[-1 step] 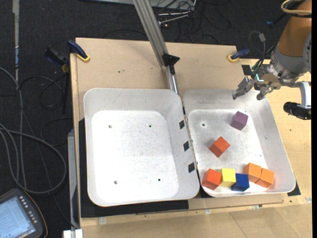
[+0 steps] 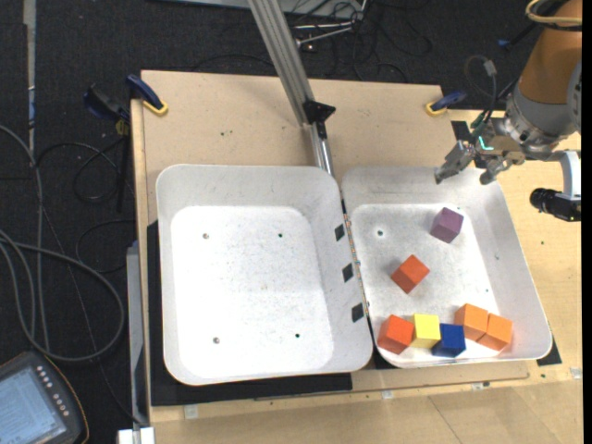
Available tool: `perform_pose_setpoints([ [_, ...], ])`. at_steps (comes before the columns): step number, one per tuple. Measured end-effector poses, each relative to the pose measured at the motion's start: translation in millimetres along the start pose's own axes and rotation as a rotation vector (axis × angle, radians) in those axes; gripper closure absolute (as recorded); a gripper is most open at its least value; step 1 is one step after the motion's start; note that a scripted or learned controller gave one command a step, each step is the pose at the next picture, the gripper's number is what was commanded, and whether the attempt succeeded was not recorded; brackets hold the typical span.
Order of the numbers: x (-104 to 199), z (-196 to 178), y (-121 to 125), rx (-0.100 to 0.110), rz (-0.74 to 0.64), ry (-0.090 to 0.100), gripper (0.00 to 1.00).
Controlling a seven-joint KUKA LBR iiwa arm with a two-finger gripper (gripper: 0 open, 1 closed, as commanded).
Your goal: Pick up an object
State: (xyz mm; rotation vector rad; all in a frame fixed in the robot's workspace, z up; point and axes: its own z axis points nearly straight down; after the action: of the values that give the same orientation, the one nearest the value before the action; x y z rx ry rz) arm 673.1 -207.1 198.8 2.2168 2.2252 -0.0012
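Camera view: I find my pincer (image 2: 470, 163) spread and holding nothing above the right bin's (image 2: 518, 248) far edge, poised short of the purple cube (image 2: 448, 224).

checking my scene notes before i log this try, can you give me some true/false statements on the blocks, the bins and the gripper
1. All the blocks lie in the right bin. True.
2. The purple block sits in the row along the bin's near edge. False: it lies apart, nearer the far side, closest to the gripper.
3. The gripper holds the purple block. False: nothing shows between its fingers; it is over the bin's far rim.
4. The yellow block sits between an orange block and the blue block. True.
5. The left bin holds the blue block. False: it is in the right bin.
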Motion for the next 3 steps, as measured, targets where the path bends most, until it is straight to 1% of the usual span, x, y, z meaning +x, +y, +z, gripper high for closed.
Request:
perform_pose_setpoints([
  [1,11.0,53.3,0.0,0.004,0.000,0.002,0.00],
  [2,12.2,107.1,-1.0,0.005,0.000,0.001,0.00],
  [3,11.9,92.1,1.4,-0.004,-0.002,-0.002,1.00],
])
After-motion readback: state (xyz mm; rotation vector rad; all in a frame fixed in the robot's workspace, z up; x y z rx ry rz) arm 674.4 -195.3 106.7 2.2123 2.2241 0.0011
